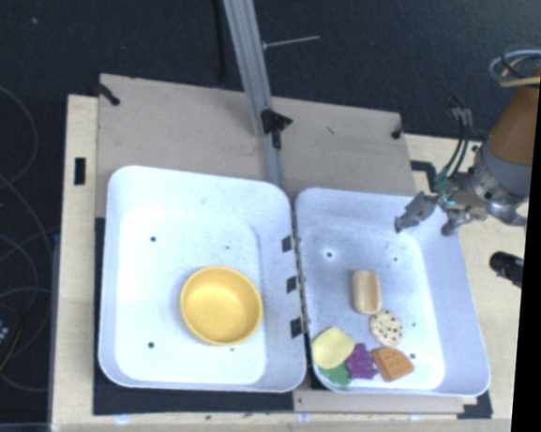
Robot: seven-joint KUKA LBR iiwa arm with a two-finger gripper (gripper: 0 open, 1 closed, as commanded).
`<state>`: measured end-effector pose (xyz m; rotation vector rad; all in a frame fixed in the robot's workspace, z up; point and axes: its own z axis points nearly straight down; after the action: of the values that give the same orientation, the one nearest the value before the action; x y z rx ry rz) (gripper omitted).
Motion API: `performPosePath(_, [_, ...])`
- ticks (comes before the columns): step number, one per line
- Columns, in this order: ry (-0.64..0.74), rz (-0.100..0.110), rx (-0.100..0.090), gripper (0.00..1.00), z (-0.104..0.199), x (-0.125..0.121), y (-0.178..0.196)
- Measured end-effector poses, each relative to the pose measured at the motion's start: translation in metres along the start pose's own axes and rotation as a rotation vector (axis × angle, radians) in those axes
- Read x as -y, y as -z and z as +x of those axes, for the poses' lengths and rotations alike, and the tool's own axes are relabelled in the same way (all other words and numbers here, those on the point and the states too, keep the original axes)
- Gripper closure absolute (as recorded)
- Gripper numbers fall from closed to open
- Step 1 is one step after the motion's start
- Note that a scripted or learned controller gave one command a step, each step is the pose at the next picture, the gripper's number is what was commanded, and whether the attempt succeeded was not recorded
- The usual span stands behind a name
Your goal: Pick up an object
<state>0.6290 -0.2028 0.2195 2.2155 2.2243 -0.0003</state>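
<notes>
Arm: we see the grey arm (509,156) with its orange band coming in at the upper right, above the far right corner of the right bin.

Tool: our tool (430,219) hangs over the far right edge of the right bin; its two fingers (412,213) stand spread apart, and we see nothing between them.

Right bin: the white bin (345,226) on the right holds a cluster of small things in its near half.

Tan block: we find a tan, rounded block (366,291) near the middle of the right bin, well apart from the tool.

Speckled piece: a pale, dotted cookie-like piece (386,326) lies just beside the tan block, on its near side.

Orange piece: an orange-brown wedge (393,364) sits just beside the speckled piece, close to the near wall.

Purple piece: a small purple thing (362,361) lies between the orange wedge and the yellow-green one.

Yellow-green piece: a yellow thing (332,346) rests on something green (334,373) in the near left corner of the right bin; we cannot tell what either is.

Left bin: the left white bin (149,209) carries a yellow bowl (220,305), upright, right of its centre.

Bench: the pale bench (75,240) bears both bins side by side, touching along the middle.

Pole: a grey metal pole (251,58) slants down from the top to the far edge where the bins meet.
</notes>
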Motion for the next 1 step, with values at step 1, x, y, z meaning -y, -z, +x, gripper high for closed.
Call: performPosePath(1, [0.001,0.001,0.001,0.0,-0.0003,0.0001,0.0])
